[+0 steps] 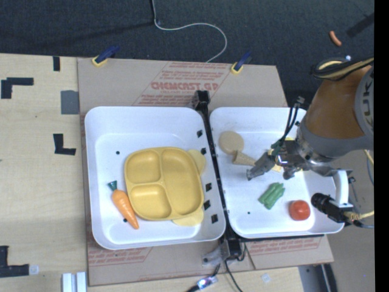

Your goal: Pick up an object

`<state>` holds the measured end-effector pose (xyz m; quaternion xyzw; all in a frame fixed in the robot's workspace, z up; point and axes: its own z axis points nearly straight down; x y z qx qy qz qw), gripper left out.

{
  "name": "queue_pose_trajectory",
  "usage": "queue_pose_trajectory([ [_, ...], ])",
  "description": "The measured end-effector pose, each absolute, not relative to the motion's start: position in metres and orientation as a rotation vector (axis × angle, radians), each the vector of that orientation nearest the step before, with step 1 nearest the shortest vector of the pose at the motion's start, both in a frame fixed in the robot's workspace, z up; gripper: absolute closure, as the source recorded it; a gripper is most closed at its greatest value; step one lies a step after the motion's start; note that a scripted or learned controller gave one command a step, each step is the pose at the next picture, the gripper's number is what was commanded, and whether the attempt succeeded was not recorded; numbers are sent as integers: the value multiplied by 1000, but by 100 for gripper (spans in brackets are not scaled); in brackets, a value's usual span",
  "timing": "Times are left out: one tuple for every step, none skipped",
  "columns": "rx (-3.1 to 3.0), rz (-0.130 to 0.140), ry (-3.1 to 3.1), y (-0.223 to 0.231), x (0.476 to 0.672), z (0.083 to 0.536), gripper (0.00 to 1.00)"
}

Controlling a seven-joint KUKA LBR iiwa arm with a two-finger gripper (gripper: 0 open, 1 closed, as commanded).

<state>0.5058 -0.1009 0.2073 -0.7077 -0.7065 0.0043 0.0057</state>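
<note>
My gripper (271, 172) hangs over the right bin (243, 224), its two dark fingers spread apart with nothing between them, so it is open. Just below it lies a green pea pod (271, 194). A small red tomato (299, 210) sits near the bin's front right corner. A beige cone-shaped piece with a round top (233, 146) lies to the left of the gripper, close to the divider. In the left bin (97, 132) a yellow sectioned plate (164, 182) rests flat, with an orange carrot (124, 207) beside its left edge.
The grey arm with its orange band (337, 111) comes in from the right over the right bin's far corner. A black divider (213, 163) runs between the bins. Cardboard (182, 84) lies under both, and a white cable (200, 29) loops behind.
</note>
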Motion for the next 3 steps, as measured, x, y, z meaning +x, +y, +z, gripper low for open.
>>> queue_pose_trajectory([
  [-2219,2,-2222,-101,509,213,0],
  [-2217,6,-2219,-101,503,169,0],
  [-2216,6,-2219,-102,510,122,0],
])
